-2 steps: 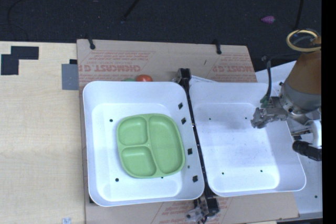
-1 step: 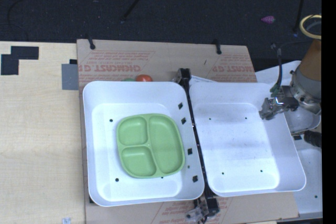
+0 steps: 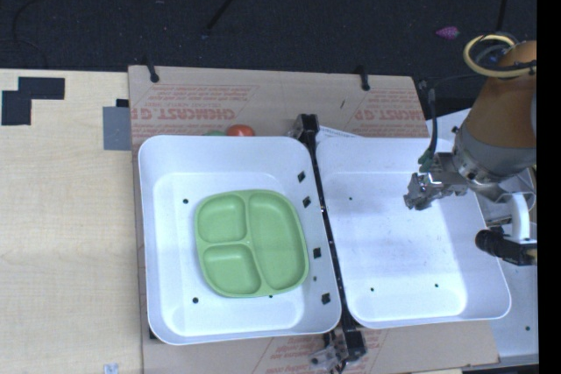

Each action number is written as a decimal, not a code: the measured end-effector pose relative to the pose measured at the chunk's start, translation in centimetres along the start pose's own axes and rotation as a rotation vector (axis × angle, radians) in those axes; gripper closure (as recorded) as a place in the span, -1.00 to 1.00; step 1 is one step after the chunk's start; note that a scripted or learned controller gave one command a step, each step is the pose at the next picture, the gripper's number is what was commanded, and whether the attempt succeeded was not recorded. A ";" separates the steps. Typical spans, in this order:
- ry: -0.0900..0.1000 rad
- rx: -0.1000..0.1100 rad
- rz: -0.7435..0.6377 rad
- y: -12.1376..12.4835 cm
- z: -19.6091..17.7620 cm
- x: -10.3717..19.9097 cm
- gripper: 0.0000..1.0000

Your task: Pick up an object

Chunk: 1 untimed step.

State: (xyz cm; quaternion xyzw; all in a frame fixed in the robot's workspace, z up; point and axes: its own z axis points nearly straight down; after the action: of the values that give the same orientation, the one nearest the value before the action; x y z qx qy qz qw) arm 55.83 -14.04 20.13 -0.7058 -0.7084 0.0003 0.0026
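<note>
Green plate [image 3: 252,243] (three-sectioned) lies in left bin [image 3: 166,179]; hand [image 3: 419,193] over right.

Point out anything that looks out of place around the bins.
A small red-orange object lies outside the bins, on the cardboard just behind the left bin's back rim, partly hidden by it. The green divided plate sits skewed in that bin. The gripper hangs over the right bin.
</note>
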 end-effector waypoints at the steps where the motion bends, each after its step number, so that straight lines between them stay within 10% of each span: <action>1: -0.001 0.000 0.001 0.1 0.5 5.6 1.00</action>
State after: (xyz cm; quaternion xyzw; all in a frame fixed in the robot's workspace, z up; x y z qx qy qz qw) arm 55.92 -8.46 19.67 -0.7061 -0.7081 0.0008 0.0023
